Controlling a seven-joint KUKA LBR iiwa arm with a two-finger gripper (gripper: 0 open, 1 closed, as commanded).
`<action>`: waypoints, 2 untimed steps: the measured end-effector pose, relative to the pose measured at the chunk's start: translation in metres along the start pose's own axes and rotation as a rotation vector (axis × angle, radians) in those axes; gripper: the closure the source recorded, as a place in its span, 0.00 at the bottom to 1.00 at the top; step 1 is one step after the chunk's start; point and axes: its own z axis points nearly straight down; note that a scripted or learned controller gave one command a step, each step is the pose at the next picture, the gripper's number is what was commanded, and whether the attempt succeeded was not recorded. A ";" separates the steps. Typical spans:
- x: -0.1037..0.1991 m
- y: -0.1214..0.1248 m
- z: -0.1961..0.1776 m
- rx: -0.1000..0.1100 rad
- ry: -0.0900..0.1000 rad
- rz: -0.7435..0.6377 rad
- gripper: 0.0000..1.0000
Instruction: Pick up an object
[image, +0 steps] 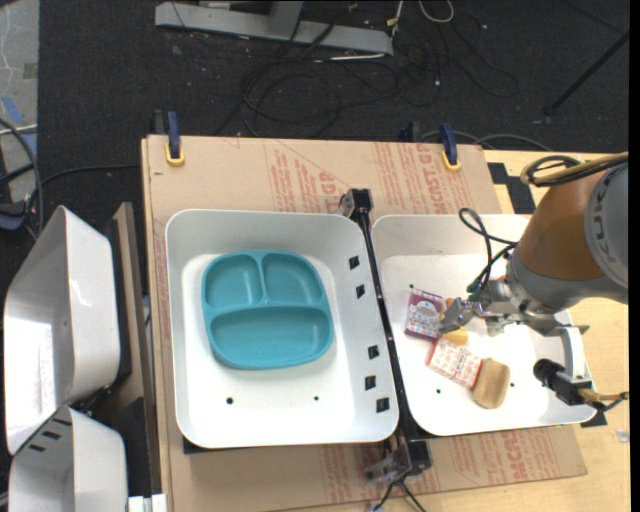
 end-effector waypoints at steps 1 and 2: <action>0.000 0.002 0.016 -0.008 -0.001 0.000 0.00; 0.000 0.003 0.006 -0.013 -0.003 0.001 1.00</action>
